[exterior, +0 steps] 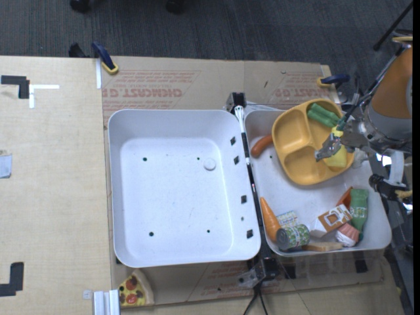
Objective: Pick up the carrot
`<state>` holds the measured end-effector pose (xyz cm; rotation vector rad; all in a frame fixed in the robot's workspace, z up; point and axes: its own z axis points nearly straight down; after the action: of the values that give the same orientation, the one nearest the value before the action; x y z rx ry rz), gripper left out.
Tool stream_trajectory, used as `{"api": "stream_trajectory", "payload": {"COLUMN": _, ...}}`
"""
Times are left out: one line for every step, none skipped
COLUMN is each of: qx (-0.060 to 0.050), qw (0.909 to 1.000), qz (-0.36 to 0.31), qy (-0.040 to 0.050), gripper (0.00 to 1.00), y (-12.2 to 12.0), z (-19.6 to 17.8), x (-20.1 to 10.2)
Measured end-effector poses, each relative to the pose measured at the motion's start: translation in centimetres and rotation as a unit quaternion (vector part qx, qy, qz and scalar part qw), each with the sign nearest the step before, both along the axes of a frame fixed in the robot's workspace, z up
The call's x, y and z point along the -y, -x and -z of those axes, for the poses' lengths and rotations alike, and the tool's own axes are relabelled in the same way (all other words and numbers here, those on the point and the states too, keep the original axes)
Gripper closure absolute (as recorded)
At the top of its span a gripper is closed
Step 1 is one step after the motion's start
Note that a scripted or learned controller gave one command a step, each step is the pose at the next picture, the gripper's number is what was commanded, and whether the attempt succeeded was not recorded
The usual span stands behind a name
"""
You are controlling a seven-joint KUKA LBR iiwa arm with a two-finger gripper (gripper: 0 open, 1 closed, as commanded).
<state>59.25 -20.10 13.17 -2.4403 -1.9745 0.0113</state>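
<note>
We see the carrot (269,220) lying lengthwise along the right bin's (374,243) left wall, toward the front, diagonally across from the gripper (326,152), which hovers over the yellow tray (295,143); its state we cannot tell.

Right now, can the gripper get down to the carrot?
Probably yes: the carrot lies uncovered against the right bin's left wall, though that wall and the can crowd it. The gripper hovers over the yellow tray.
</note>
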Motion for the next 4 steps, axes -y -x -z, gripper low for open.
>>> {"api": "stream_trajectory", "payload": {"qx": -0.002, "qw": 0.9998, "qz": -0.021, "qy": -0.0028, "gripper": 0.0, "y": 3.8, "z": 4.1, "x": -6.3}}
{"api": "stream_trajectory", "payload": {"qx": 0.001, "qw": 0.9692, "qz": -0.246, "qy": -0.0014, "gripper": 0.0, "y": 0.9, "z": 0.9, "x": 0.1}}
{"api": "stream_trajectory", "payload": {"qx": -0.006, "qw": 0.9324, "qz": -0.361, "qy": -0.0058, "gripper": 0.0, "y": -3.7, "z": 4.0, "x": 2.2}}
{"api": "stream_trajectory", "payload": {"qx": -0.008, "qw": 0.933, "qz": -0.36, "qy": -0.0033, "gripper": 1.0, "y": -3.6, "z": 3.0, "x": 2.6}}
